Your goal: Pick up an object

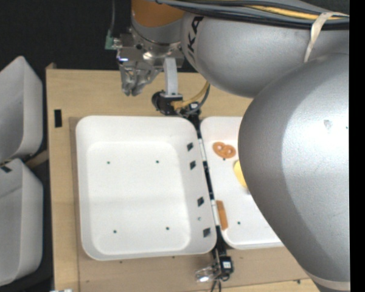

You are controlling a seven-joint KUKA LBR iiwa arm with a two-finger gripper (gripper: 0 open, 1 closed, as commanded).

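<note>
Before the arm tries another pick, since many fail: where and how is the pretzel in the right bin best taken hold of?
Likely from straight above. The pretzel lies flat near the right bin's left wall, so pinch across one outer loop, closing along the wall rather than toward it. The tool hangs beyond the bins.

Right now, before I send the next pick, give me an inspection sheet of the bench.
Surface: wooden bench carrying left bin and right bin side by side.
Job's things: orange pretzel-shaped piece, yellow piece partly hidden by the arm, small orange stick, all in the right bin.
Clutter: nothing seen.
Gripper: gripper hangs over the bench beyond the left bin's far edge; nothing seen in it.
Cables: yellow and black cables run along the arm.
Surroundings: white containers off the bench's left.
</note>
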